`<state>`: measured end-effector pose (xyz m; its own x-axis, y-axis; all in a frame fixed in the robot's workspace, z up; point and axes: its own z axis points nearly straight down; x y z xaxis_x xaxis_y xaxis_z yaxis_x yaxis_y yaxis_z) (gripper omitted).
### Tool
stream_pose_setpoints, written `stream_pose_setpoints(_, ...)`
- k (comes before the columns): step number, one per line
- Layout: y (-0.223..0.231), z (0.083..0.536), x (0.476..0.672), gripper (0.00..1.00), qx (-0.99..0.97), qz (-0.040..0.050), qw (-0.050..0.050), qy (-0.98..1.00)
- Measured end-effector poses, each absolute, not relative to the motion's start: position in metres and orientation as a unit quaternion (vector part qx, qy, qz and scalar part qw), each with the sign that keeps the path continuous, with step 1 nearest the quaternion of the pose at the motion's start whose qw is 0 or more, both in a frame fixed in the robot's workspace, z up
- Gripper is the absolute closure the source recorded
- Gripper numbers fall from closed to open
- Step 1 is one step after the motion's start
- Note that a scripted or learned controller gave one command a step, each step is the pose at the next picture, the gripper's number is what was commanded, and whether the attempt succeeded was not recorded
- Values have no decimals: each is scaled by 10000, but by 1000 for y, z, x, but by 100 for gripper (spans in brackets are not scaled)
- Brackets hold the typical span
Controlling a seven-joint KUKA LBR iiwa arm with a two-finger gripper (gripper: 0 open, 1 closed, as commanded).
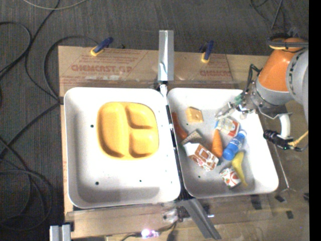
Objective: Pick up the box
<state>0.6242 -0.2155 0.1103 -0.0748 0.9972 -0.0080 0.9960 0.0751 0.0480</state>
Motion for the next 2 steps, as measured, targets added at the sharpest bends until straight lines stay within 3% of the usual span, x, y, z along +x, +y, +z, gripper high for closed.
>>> stream_pose_setpoints(2,-216,110,623,0,6572,117,207,7533)
